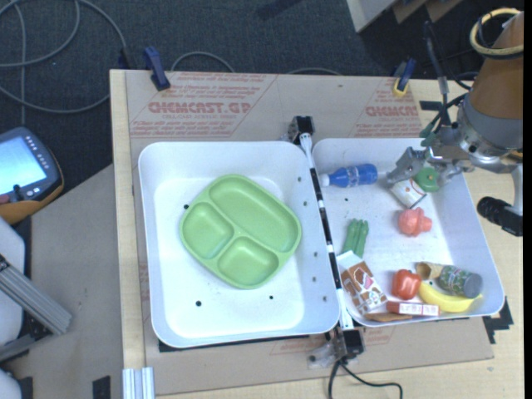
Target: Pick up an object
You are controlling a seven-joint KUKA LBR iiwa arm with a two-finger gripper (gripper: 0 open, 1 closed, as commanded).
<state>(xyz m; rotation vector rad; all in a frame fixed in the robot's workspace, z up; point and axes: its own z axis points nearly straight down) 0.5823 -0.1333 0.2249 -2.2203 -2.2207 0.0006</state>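
My gripper (pixel 413 179) hangs low over the far right part of the right bin (pixel 486 248), reaching in from the right. A small white and green thing (pixel 409 194) lies right under it, partly covered. To its left lies a blue bottle (pixel 351 175) on its side. Just in front sits a pink-red toy fruit (pixel 413 221). A green bean pod (pixel 356 237) lies mid-bin. Along the near edge are a small carton (pixel 363 285), a red pepper (pixel 405 283), a banana (pixel 442 298) and a dark can (pixel 459 280).
The left bin (pixel 158 214) holds a light green divided plate (pixel 240 230). A black-dotted divider (pixel 322 223) runs between the two bins. Blue clamps (pixel 155 66) grip the board's far edge. A handheld pendant (pixel 25 173) lies off the bench at left.
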